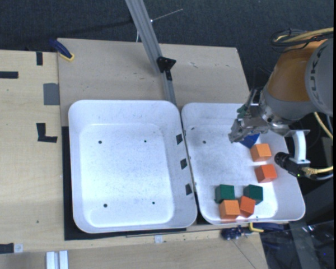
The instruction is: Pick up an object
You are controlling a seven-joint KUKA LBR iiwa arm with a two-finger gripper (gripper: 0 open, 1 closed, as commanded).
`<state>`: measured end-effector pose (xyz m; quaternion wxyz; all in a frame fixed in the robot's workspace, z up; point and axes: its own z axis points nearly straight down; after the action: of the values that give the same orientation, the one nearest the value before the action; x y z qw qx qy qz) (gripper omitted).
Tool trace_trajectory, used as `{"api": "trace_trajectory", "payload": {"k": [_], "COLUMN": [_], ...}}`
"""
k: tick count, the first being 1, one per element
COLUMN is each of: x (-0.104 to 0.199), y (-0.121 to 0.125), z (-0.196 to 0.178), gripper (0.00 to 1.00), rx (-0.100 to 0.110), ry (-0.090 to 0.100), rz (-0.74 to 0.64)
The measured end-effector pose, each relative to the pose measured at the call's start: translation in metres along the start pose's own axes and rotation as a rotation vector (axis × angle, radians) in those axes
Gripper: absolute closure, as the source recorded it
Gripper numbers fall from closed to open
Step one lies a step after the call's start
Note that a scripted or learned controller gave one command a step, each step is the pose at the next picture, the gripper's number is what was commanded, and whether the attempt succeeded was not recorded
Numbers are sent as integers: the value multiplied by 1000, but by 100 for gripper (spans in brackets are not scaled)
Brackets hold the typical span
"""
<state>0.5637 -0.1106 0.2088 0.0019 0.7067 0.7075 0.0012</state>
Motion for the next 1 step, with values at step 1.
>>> {"api": "trace_trajectory", "payload": {"k": [1], "x": [0], "y": [1], "z": [-37], "gripper": [100], "rx": [1], "ry": [1], "rz": [-1]}}
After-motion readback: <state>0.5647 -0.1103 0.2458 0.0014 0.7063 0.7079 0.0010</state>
